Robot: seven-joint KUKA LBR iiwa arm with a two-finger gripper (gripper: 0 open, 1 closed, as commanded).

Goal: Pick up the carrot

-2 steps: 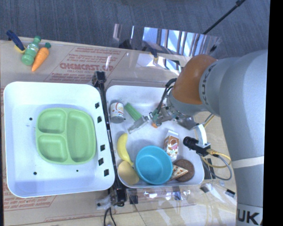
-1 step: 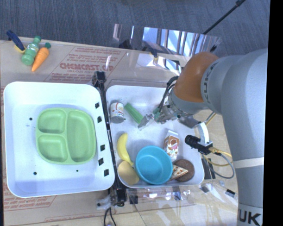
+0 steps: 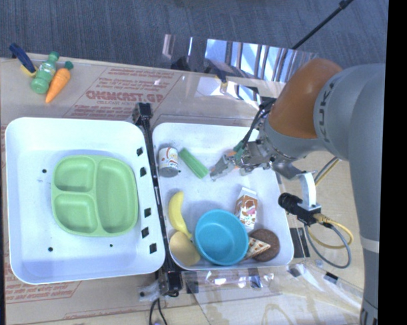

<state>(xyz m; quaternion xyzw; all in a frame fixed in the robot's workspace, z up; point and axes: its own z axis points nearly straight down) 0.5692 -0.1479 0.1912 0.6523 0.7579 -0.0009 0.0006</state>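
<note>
A: Nearest the camera sits the blue bowl (image 3: pixel 221 237) at the front of the right bin (image 3: pixel 191 135), with a brownish round fruit (image 3: pixel 180 248) to its left and a dark cookie (image 3: pixel 266 240) with a wedge of pizza (image 3: pixel 256 247) to its right.

B: And the rest of that bin?

A: Behind the bowl stand a banana (image 3: pixel 178 211) and a small carton (image 3: pixel 246 208). Farther back lie a small can (image 3: pixel 168 160) and a green stick-shaped thing (image 3: pixel 193 163).

B: What does the left bin (image 3: pixel 31 136) hold?

A: One green divided plate (image 3: pixel 96 195), with nothing visible in its sections.

B: So where is the carrot (image 3: pixel 58 83)?

A: Outside both bins, on the bench (image 3: pixel 119 89) at the far left corner, touching a green bottle (image 3: pixel 43 75). A blue-and-yellow thing (image 3: pixel 22 59) lies just beside them.

B: And the hand (image 3: pixel 225 164)?

A: It hovers low over the back of the right bin, near the green stick, well apart from the carrot. Its tips look slightly parted with nothing between them.

B: Which step, then?

A: Judging by this, the reach has barely begun. The next move calls for rising over the bin wall, crossing the left bin, and closing on the carrot alone without nudging the bottle.
</note>
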